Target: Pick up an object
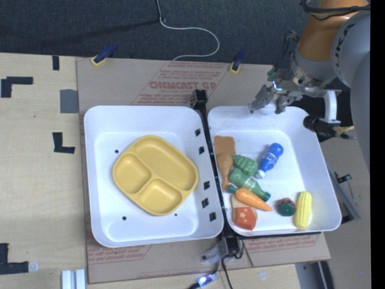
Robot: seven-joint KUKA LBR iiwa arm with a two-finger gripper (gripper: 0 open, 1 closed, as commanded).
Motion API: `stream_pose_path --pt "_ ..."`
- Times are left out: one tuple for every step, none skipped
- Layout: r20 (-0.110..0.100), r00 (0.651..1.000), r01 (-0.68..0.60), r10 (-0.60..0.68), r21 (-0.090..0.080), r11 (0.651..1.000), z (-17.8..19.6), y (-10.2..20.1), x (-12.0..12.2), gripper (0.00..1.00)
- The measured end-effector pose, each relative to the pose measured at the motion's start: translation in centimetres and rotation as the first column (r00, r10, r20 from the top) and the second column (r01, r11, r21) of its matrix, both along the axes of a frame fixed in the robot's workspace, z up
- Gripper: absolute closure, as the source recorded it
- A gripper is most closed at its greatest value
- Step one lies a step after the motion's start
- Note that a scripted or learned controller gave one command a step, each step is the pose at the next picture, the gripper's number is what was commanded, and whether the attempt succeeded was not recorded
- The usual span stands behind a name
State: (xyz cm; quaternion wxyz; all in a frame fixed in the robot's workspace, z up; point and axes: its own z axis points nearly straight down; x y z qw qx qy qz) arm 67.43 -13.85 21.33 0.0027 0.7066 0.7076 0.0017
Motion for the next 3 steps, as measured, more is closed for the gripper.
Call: stream_pose_path --pt "-0.006 1.0 0.0 0.0 0.002 1.0 1.2 0.0 0.0 1.0" --pt "-0.007 1.0 -0.005 0.005 0.003 1.0 2.2 5.3 -1.5 1.0" --pt "-0.009 1.0 -0.004 0.004 0.003 1.0 2.5 9.6 -3.4 1.0"
